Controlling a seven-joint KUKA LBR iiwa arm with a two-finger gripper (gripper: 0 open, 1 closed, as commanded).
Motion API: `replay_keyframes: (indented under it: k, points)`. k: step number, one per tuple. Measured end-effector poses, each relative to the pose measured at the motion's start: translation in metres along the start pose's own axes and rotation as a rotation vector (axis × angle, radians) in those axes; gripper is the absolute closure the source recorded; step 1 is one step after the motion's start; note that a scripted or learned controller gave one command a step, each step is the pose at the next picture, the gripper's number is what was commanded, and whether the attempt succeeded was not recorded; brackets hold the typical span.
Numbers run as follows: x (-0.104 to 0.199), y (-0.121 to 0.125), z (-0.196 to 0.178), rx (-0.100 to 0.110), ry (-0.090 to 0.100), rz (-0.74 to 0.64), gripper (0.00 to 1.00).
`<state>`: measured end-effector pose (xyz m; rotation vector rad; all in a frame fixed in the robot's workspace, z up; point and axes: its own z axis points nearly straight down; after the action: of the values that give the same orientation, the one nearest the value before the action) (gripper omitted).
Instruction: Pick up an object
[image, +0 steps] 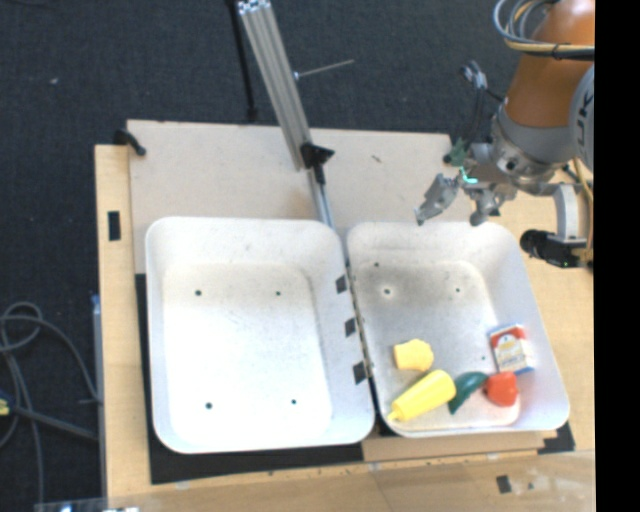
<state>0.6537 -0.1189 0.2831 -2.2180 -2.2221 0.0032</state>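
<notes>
Above the far rim of the right bin (520, 262), the gripper (460, 205) hangs with its two fingers spread apart and nothing between them. One finger (434, 201) points down toward the bin's back edge on the left, the other (487, 207) sits a little to its right. The grey wrist rises behind them to the orange band (545, 70), and the arm leans in from the right at the top corner of the view, tilted so the fingers aim down and slightly toward the bench.

Well apart from the gripper, all the objects lie at the near end of the same bin. A small yellow block (413, 355) sits closest to the bin's middle. Just in front of it a longer yellow piece (423, 394) lies at a slant, its right end touching a dark green piece (466, 388). Beside that is a red object (502, 389) against the near right corner, and just behind the red object a small white and red carton (510, 350) rests near the right wall.

To the left, the left bin (165, 300) sits side by side with the right one, their walls touching. A slanted metal rail (285, 95) runs up from the gap between the bins.
</notes>
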Motion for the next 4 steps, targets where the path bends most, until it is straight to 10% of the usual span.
replay_keyframes:
  k: [1,4]
  points:
    - [0.0,0.001,-0.003,-0.005,-0.002,-0.001,0.0]
    - [-0.007,0.007,0.163,0.001,-0.002,0.004,0.0]
